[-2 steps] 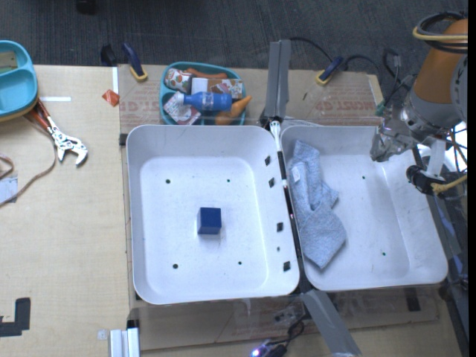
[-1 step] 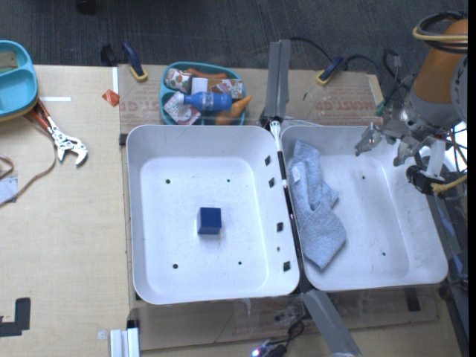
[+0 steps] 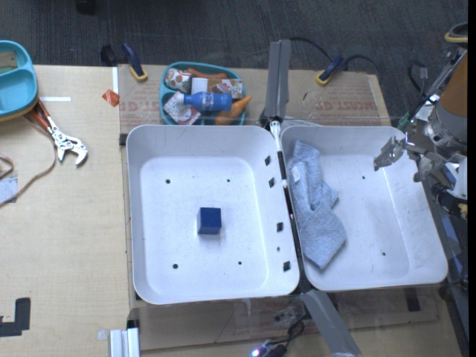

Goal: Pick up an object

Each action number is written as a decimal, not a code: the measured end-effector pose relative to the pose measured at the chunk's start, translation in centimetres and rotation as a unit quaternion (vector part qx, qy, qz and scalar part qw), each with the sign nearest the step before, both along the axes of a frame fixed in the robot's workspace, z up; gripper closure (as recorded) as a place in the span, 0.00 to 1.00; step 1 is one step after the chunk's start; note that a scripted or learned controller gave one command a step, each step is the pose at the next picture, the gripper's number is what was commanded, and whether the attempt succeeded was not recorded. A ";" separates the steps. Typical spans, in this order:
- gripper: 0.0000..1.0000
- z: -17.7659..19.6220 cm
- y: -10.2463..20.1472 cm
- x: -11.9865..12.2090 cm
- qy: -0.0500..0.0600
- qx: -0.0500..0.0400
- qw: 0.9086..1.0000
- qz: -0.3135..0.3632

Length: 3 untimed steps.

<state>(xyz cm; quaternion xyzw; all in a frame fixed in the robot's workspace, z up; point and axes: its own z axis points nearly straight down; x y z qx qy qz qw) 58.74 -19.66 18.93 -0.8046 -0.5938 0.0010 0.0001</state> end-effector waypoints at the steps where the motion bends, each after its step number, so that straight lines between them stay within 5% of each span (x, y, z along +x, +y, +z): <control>1: 0.00 0.2 11.6 -3.4 0.001 0.001 0.999 -0.036; 2: 0.00 5.5 6.7 -1.9 0.000 0.000 0.998 -0.067; 3: 0.00 3.4 4.0 -2.2 0.001 0.000 0.998 -0.067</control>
